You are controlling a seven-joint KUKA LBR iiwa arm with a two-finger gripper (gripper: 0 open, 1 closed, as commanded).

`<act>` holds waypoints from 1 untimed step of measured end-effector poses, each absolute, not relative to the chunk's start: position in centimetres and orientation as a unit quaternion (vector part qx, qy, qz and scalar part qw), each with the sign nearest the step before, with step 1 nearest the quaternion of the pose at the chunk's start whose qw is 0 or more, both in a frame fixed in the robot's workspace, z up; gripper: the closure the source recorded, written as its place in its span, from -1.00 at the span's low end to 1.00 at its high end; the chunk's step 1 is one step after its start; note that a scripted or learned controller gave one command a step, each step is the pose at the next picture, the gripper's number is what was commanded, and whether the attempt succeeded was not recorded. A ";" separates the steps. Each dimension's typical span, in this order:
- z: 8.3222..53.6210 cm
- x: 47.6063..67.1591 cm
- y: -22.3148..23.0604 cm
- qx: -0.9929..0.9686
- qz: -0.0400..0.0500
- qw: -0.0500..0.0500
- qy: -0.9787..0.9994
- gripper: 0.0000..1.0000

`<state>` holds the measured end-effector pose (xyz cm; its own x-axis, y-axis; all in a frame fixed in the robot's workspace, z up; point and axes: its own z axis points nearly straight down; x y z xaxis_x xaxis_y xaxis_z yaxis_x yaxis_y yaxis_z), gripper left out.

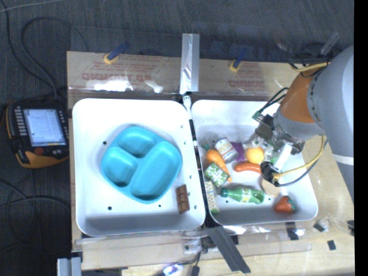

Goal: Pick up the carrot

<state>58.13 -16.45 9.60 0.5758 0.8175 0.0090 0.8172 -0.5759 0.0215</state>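
Count: 2 shallow white plastic bins side by side, 1 gripper, 1 tray, 1 brown bar, and 7 toy foods that can be made out.

The grey arm's gripper (265, 149) hangs over the upper right part of the right-hand bin (307, 211), just beside a round yellow-orange fruit (255, 154). Whether it's spread or closed can't be told.

Right-hand bin, from bottom of frame upward:
- A red strawberry-like piece (283, 204) sits in the lower right corner.
- A green plastic bottle (242, 195) lies on its side just left of it.
- A green patterned packet (216, 175) is at ctr-left.
- An orange-red curved pepper-like piece (247, 167) is in the middle.
- The orange carrot (214, 157) lies near the bin's left wall, up against the packet's upper edge & well left of the gripper.
- A small can w/ purple label (227, 150) is just above-right of the carrot.

Left-hand bin (86, 211):
- A brown ridged bar (183, 198) lies near the lower right corner.
- A blue three-compartment plastic tray (142, 164) sits across the ctr, set at an angle.
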 end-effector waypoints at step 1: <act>22.7 56.8 -11.2 0.857 -0.002 0.000 0.515 1.00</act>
<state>56.77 -11.16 22.75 0.4701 0.8826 -0.0025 0.8826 -0.4701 -0.0019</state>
